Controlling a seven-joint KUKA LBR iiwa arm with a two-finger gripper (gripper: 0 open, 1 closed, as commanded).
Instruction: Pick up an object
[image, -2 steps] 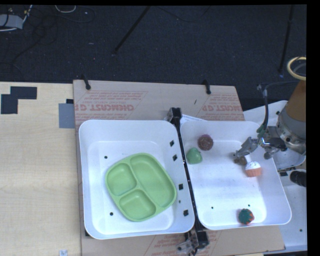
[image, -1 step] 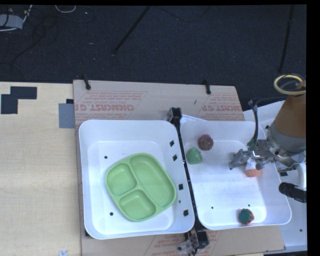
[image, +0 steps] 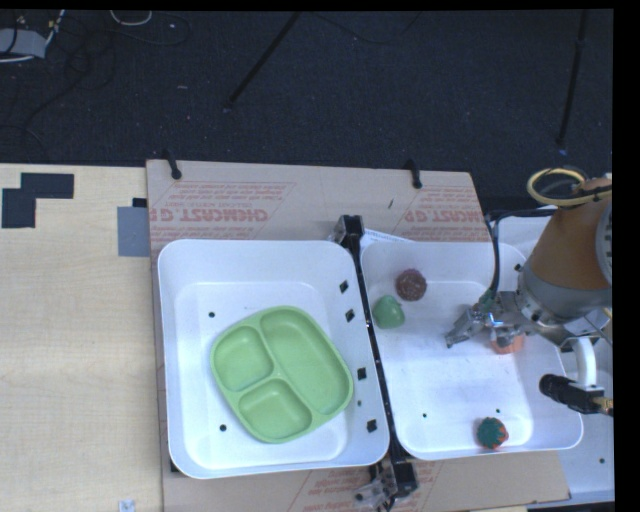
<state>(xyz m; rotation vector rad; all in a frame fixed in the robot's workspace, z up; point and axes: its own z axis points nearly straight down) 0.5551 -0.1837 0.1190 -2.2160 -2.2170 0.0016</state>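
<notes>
Right bin (image: 440, 420): orange object (image: 507, 343) just beside end effector (image: 478, 328), grip state seemingly indiscernible.

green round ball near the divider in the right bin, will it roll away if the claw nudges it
Probably. The small round green ball looks rounded, with no flat face showing, so a sideways push would likely send it rolling across the smooth white right bin. It sits close to the divider, which might stop it on that side.

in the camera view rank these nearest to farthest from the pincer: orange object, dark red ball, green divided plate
1. orange object, just right of the pincer, in the right bin.
2. dark red ball, up and left of it, same bin.
3. green divided plate, far left, in the left bin.
</notes>
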